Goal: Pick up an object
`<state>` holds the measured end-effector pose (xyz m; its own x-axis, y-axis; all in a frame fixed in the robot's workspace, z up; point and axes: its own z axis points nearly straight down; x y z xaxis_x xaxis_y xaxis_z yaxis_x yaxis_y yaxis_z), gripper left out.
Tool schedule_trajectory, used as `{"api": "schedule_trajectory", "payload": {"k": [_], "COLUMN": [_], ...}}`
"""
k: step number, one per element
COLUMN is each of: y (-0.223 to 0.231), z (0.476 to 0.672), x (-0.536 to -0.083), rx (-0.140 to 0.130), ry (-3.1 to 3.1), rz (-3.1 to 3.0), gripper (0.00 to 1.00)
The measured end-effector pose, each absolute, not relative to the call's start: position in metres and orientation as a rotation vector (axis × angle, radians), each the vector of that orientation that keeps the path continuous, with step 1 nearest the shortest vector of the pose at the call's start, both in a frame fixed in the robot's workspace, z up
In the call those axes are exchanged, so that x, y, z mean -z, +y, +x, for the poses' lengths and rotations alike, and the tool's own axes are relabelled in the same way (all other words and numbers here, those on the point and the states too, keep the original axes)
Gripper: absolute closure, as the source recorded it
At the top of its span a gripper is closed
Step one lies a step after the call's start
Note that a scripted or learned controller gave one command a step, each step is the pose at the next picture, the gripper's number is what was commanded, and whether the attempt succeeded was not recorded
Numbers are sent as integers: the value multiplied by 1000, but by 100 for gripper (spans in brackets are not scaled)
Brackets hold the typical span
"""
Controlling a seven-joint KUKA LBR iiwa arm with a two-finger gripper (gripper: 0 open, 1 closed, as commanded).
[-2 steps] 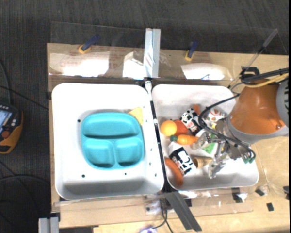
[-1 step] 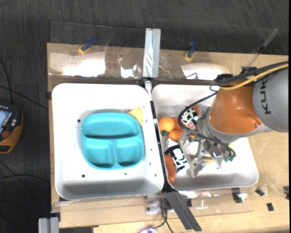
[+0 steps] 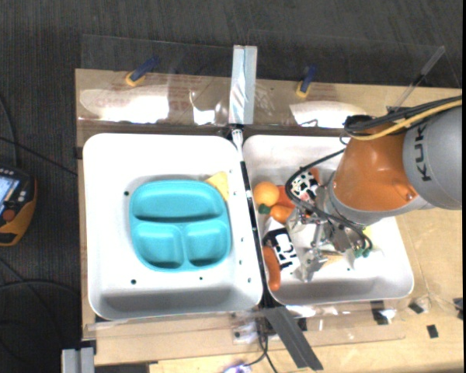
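Orange fruit (image 3: 266,195) sits in the right bin (image 3: 388,282), up and left of the pincer (image 3: 317,256). Pincer hangs low near the bin floor, grip state indeterminate; nothing visibly held.

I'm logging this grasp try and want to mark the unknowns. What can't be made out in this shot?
- Gripper: the wrist hardware and cables hide its fingers; open or shut unclear, and any hold too.
- Yellow object: mostly hidden behind the blue divided tray in the left bin.
- Black-and-white items in the right bin: too small and covered to identify.
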<state>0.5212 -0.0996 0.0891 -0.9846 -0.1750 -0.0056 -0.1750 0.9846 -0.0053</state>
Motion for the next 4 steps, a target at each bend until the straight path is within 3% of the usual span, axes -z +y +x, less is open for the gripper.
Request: {"api": "schedule_trajectory", "payload": {"k": [1, 2, 3, 4], "y": [-100, -100, -52, -30], "z": [606, 608, 601, 636], "x": [-89, -100, -183, -239], "rx": [3, 9, -2, -2], "ry": [3122, 3119, 3137, 3138], "rz": [-179, -179, -112, 55], "gripper": [0, 100, 100, 100]}}
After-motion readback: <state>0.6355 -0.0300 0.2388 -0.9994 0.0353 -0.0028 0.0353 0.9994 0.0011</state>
